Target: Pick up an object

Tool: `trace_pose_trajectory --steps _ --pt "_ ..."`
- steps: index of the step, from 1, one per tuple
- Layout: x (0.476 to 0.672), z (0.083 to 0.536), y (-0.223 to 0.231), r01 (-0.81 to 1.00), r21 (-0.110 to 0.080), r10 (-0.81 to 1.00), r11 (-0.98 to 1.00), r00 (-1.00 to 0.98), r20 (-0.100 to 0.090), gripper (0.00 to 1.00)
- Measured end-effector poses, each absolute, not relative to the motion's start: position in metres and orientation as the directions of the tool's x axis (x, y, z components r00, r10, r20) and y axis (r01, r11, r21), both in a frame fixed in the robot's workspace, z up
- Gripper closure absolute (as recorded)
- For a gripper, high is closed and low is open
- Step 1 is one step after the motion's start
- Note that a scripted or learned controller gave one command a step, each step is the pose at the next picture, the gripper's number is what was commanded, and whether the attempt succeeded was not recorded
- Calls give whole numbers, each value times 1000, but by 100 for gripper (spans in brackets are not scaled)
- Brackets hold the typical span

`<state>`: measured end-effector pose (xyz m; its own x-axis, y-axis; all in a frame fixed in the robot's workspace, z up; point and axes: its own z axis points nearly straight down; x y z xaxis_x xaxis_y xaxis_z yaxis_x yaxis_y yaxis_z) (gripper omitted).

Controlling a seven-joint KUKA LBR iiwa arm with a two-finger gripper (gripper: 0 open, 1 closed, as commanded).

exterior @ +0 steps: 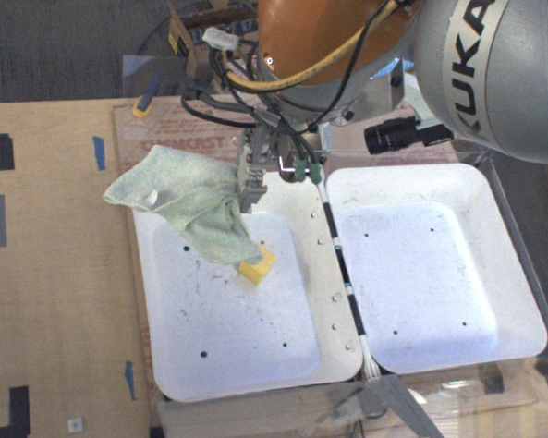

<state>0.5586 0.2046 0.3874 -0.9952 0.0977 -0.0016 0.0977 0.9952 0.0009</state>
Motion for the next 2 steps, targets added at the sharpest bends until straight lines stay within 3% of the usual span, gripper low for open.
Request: trace_pose_trajectory --steps 1,2 --pt "557 403 139 -121 0 -121 993 -993 -4 100" --pt "507 410 55 -395 -1 -395 919 -919 -4 100"
